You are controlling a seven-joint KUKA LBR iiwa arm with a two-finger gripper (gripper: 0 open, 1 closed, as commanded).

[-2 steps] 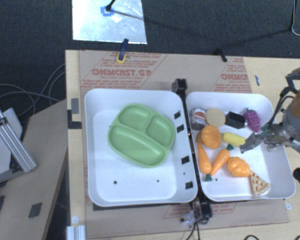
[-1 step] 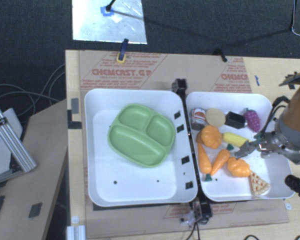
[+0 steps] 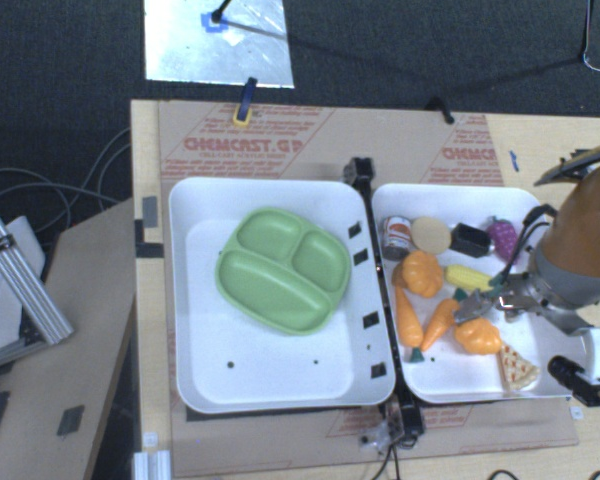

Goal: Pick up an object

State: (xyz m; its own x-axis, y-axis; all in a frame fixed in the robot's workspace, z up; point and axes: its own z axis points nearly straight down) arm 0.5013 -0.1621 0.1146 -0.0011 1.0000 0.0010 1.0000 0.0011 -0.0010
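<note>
The right bin (image 3: 450, 194) holds several toy foods. Among them are an orange pepper (image 3: 421, 273), a yellow piece (image 3: 467, 277), two carrots (image 3: 438, 323) (image 3: 407, 316), a round orange fruit (image 3: 479, 337) and a pizza slice (image 3: 517, 369). Along its far side lie a small can (image 3: 397, 234), a beige round piece (image 3: 431, 235), a black item (image 3: 470, 238) and purple grapes (image 3: 502, 235). My gripper (image 3: 477, 306) reaches in from the right. It is low over the bin, just above the orange fruit and beside the right carrot's top. Nothing visibly hangs from it.
The left bin (image 3: 195, 268) holds a green divided plate (image 3: 283, 268). A black divider with clips (image 3: 375, 278) runs between the bins. The arm's orange-banded wrist (image 3: 585, 243) covers the right bin's right edge.
</note>
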